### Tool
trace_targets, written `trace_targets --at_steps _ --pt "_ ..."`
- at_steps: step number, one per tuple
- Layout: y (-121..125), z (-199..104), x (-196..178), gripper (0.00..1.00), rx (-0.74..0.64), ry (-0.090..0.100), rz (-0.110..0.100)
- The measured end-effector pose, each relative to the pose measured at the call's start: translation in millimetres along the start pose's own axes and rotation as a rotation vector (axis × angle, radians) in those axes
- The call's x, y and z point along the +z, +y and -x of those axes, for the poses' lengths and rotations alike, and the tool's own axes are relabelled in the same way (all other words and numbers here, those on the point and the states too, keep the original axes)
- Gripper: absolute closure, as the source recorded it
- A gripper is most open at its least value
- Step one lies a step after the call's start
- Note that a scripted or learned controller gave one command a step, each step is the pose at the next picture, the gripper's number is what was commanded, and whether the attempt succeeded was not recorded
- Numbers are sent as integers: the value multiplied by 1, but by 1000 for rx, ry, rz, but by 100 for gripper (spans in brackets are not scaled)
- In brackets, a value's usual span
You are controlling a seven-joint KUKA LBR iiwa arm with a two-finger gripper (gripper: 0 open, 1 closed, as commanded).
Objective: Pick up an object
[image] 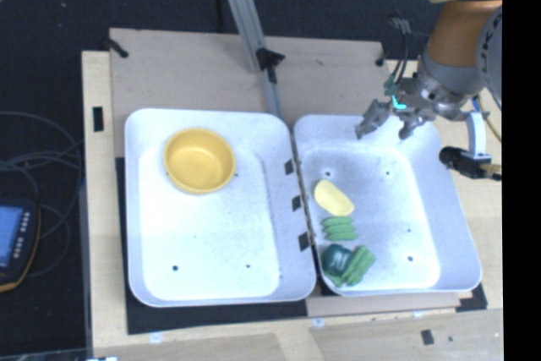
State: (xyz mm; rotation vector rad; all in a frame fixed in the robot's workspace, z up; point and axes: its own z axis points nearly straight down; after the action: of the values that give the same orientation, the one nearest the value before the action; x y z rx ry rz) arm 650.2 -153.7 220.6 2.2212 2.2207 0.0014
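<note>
- I have the grey two-finger gripper [390,124] hanging over the far edge of the right-hand shallow white bin [427,207], fingers spread and nothing between them; I judge this the approach step, with no pick made yet
- The candidates lie along that bin's left wall, well apart from the gripper: a pale yellow lemon-shaped piece [333,199], a small ridged green piece [339,227] just below it, then a dark teal round lump [336,257] touching a longer ridged green pod [358,264]
- Next I would need to carry the arm toward the left wall and descend on one; the yellow piece sits clearest
- Count: two bins; four items in the right one; one round yellow plastic bowl [199,161] in the left-hand white bin [211,258]
</note>
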Motion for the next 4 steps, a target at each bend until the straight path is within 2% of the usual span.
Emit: trace_targets --at_steps 1,2,3,4 --pt "0 0 0 0 0 0 0" --pt "7 -1 45 0 0 -1 -3" --pt "1 -1 107 0 0 0 -6" --pt "1 -1 120 0 0 -1 -1"
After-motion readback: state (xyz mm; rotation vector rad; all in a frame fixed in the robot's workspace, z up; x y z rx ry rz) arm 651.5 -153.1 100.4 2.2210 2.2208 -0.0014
